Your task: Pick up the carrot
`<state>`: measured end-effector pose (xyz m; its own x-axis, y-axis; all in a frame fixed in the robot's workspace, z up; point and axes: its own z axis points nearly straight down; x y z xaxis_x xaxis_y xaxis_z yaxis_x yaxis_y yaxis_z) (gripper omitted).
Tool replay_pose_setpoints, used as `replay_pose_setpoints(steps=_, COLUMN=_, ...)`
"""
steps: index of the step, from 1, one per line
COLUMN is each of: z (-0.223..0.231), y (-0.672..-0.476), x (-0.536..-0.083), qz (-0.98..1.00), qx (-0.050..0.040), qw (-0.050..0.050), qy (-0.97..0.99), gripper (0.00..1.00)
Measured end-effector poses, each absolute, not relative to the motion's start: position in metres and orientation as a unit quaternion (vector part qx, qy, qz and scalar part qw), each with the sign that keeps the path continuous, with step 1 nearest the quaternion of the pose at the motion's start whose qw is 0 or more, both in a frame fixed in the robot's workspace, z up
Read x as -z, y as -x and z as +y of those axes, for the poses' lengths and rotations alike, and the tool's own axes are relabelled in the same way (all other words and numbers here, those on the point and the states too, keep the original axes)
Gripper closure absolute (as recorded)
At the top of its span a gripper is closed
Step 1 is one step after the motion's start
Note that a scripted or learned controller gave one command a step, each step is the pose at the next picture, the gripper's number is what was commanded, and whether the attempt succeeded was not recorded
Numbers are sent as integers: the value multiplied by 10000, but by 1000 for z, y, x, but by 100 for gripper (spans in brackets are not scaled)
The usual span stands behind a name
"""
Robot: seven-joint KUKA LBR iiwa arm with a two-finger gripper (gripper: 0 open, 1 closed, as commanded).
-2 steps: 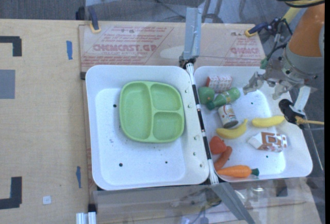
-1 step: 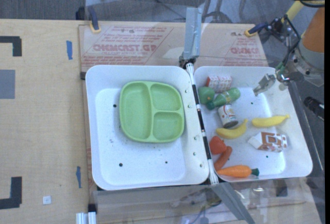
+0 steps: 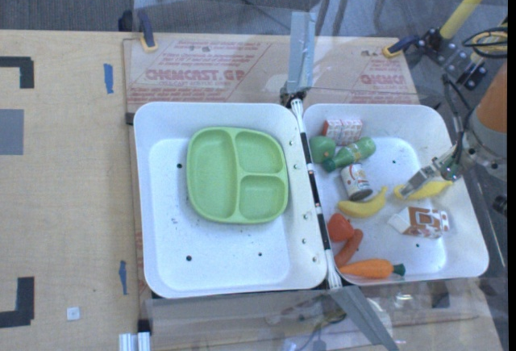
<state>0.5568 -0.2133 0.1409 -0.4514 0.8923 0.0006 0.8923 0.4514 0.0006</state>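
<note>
Arm cut off at right edge

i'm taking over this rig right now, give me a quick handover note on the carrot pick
Pincer: over the right side of the right bin, by the banana there; nothing is visibly held, and I cannot tell whether it is open or shut.
Carrot: lying flat near the front edge of the right bin, green end pointing right, well away from the pincer.
Nearby: a red-orange piece just above the carrot, a second banana, a can.
Left bin: holds the green divided plate.
Done: nothing yet; the carrot is not grasped.
Left: move to the carrot, grip it, lift.
</note>
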Motion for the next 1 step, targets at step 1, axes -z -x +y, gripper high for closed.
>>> replay_pose_setpoints(steps=1, z=-171, y=-497, x=-146, qz=-8885, qx=6, qw=0, qy=4589, gripper=0)
